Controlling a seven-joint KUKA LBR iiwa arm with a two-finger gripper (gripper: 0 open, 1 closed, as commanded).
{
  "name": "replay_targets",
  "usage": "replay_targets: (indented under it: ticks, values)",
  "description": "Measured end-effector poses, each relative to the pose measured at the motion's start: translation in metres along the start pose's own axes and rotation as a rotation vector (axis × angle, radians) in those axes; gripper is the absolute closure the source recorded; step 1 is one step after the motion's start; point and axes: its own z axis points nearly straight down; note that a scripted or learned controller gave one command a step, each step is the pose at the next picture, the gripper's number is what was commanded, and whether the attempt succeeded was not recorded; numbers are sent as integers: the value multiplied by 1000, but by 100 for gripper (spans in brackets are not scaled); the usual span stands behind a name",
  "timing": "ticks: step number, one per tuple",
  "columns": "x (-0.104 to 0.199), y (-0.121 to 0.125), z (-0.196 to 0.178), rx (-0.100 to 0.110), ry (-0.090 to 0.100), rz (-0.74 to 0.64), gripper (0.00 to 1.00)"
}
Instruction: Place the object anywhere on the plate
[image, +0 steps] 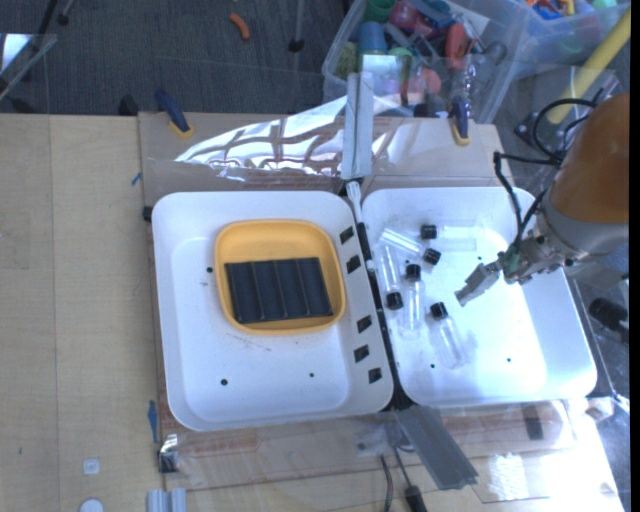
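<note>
Gripper (470, 293) over right bin (545, 350), we can't tell its state; clear vials (405, 270) just left of it, yellow plate (230, 245) far left.

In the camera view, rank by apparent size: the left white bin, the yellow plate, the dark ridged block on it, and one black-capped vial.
1. Left white bin
2. Yellow plate
3. Dark ridged block
4. Black-capped vial, clearly smallest

Glossy white plastic bins (190, 400) are gleaming, holding a matt yellow plate (228, 240) and clear, black-capped vials (400, 242).
</note>
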Motion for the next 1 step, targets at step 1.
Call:
replay_targets:
  ticks: [1]
  values:
    - [-52,11,-43,-6,-6,-191,0]
